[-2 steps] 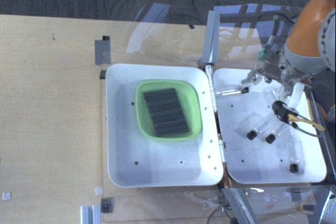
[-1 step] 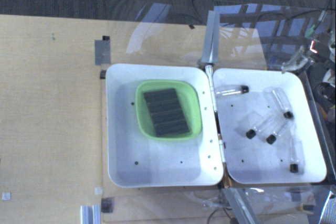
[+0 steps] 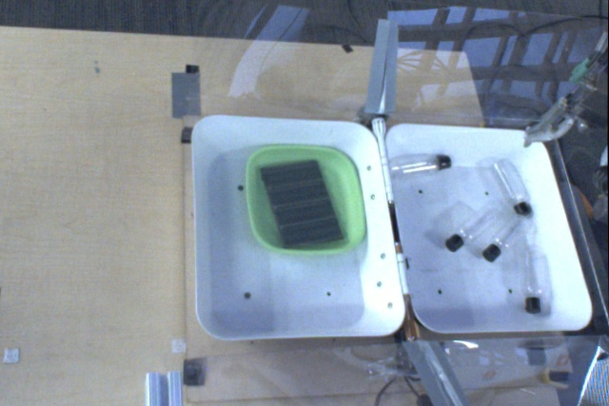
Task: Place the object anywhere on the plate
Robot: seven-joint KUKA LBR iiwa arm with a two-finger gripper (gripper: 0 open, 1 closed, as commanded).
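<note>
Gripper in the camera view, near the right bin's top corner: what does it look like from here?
The gripper reads as a slim, pale grey metallic piece at the far right corner of the right bin. A small green patch sits further up it, with thin dark cables nearby. It is too small and blurred to read any markings.

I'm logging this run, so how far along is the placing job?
Done: a dark ribbed block already lies on the green plate in the left bin. In hand: nothing visibly. Left: possibly nothing, though five clear vials lie loose in the right bin.
</note>
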